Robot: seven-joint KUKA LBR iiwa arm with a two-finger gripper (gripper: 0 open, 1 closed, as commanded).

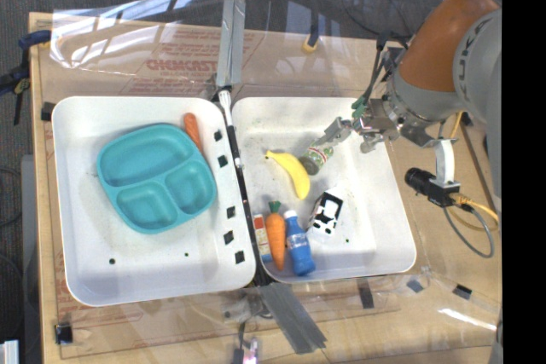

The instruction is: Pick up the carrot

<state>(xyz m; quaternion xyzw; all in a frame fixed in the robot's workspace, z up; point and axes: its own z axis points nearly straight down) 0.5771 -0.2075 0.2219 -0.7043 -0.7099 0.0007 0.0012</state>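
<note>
From the camera above the surface (111,47) we see two white bins side by side. The left bin (77,251) holds a teal divided plate (156,176), and an orange sausage-shaped piece (193,132) lies just beside the plate's upper right edge, near the divider. In the right bin (388,226) the carrot (275,236) lies at the lower left, green top pointing up the frame, touching a blue bottle (297,245) on its right and close to the bin's left wall. A banana (290,171) lies near the bin's middle, and a black-and-white cow toy (327,212) sits just right of the bottle. The claw (334,135) hangs over the upper middle of the right bin, well apart from the carrot, just beside a small green-and-white bottle (317,156); we cannot tell how wide it stands.
</note>
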